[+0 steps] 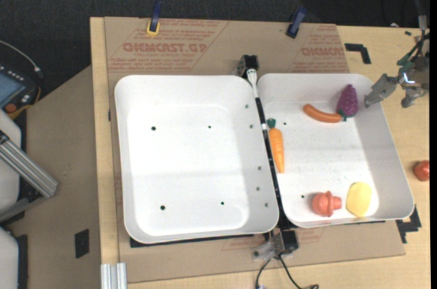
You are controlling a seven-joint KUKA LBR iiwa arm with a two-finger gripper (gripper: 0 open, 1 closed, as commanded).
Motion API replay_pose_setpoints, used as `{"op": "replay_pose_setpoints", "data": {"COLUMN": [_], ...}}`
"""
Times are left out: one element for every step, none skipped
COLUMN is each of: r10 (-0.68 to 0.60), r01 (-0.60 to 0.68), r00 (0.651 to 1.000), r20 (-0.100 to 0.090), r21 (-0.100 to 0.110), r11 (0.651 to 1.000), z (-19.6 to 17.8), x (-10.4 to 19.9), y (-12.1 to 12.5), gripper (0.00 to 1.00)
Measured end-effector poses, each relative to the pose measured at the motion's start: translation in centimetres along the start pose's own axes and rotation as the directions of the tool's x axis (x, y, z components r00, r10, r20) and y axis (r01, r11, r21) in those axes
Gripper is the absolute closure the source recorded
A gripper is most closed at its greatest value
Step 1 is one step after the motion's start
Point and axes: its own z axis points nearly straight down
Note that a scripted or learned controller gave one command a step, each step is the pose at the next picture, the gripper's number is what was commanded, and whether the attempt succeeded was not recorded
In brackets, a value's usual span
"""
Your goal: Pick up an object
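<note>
We see the gripper (395, 91) at the far right edge of the bench (205, 42), its fingers spread wide and holding nothing, just beside the right bin (382, 144). Nearest to it in that bin lies the purple grape bunch (347, 100), touching the orange sausage (321, 114). The carrot (276, 149) rests against the bin's left wall; the red toy (326, 203) and the lemon (359, 199) sit by its near rim. We judge that a descent on the grapes may nudge the sausage or clip the bin wall.
</note>
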Motion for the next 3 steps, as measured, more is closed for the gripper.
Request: {"op": "replay_pose_setpoints", "data": {"r10": [-0.001,-0.003,-0.007], "r01": [0.001,0.003,0.008], "r00": [1.000,1.000,1.000], "r20": [0.001,-0.001,0.007], "r21": [-0.006,-0.001,-0.018], "r11": [1.000,1.000,1.000], "z": [-6.0,-6.9,-18.4], "x": [-0.3,-0.2,-0.2], "y": [-6.6,-10.5,-6.8], "gripper": [0.00,0.00,0.00]}}
